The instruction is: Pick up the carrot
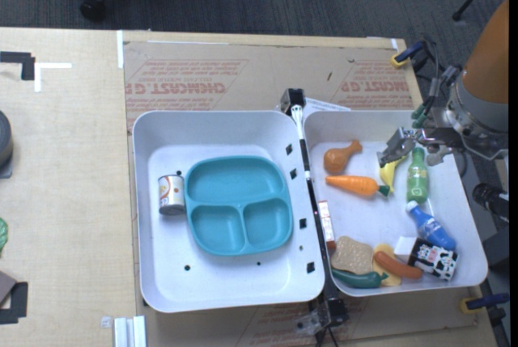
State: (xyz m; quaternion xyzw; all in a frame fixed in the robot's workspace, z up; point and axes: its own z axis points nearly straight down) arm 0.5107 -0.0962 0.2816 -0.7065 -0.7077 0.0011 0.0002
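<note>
one carrot in the right bin, just left of the gripper, fingers apart

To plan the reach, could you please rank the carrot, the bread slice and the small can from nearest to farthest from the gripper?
From the gripper:
1. Carrot, right bin, just left of and below the gripper.
2. Bread slice, right bin's near edge.
3. Small can, left bin, beside the teal tray.
</note>
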